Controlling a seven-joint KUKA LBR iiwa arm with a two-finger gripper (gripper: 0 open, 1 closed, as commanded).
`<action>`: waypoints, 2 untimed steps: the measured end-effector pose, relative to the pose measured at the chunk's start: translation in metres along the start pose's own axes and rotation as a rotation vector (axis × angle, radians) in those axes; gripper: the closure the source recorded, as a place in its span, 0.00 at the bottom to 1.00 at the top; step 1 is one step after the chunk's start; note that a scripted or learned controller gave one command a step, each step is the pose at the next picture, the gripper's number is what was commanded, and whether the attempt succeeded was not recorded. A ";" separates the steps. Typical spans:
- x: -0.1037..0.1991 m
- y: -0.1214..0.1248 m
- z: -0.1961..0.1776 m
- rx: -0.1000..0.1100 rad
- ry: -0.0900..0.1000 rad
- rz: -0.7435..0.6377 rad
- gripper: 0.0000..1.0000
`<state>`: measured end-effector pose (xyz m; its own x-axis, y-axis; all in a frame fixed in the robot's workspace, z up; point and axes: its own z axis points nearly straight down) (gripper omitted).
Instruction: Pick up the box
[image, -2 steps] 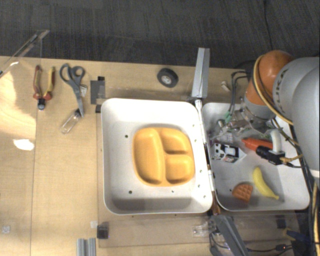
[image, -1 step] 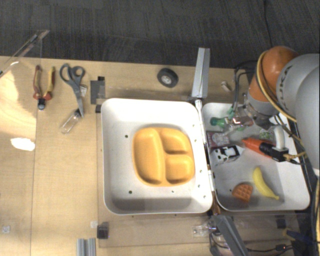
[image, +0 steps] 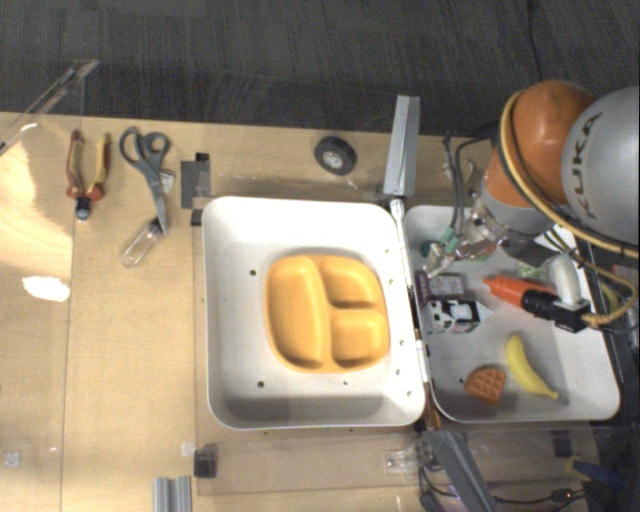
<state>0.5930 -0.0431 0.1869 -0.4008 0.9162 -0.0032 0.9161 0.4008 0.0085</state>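
So the box (image: 449, 300) is parked at the left edge of the right bin (image: 600, 400), pressed close to the wall shared with the left bin (image: 230, 300). The claw (image: 452, 250) is hung just above it; its state can't be made out. A carrot (image: 508, 290), banana (image: 527, 366) and waffle (image: 486, 384) are scattered nearby. A yellow tray (image: 325, 310) is sat in the left bin, scissors (image: 150, 175) out on the tabletop (image: 100, 380).

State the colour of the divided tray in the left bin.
Yellow-orange; the divided tray shows plainly in the camera view.
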 end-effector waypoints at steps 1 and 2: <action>0.049 -0.052 -0.117 0.000 0.000 0.118 1.00; 0.108 -0.029 -0.069 0.002 0.002 -0.329 1.00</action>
<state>0.5223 0.0436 0.2549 -0.6750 0.7378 -0.0035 0.7378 0.6750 0.0058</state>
